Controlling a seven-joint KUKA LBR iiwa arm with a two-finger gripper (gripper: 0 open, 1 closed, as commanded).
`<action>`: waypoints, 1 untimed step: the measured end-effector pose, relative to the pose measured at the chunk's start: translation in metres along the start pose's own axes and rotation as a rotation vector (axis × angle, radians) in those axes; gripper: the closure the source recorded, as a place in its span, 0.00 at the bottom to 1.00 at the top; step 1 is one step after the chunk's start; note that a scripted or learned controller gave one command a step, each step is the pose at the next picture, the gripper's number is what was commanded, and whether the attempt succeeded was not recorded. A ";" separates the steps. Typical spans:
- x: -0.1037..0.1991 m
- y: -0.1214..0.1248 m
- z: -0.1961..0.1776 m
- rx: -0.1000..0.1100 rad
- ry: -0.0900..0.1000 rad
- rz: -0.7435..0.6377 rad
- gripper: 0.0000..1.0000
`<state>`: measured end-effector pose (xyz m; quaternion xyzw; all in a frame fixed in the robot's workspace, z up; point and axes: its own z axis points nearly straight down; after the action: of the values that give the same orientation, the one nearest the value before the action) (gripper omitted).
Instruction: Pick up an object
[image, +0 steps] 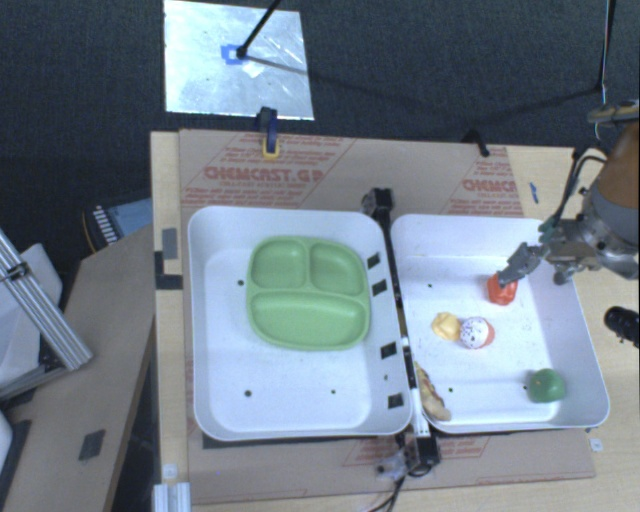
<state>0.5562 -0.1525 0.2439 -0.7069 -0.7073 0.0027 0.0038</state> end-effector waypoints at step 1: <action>0.000 0.002 -0.006 -0.011 -0.002 -0.003 0.00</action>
<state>0.5585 -0.1522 0.2496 -0.7060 -0.7083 -0.0004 -0.0006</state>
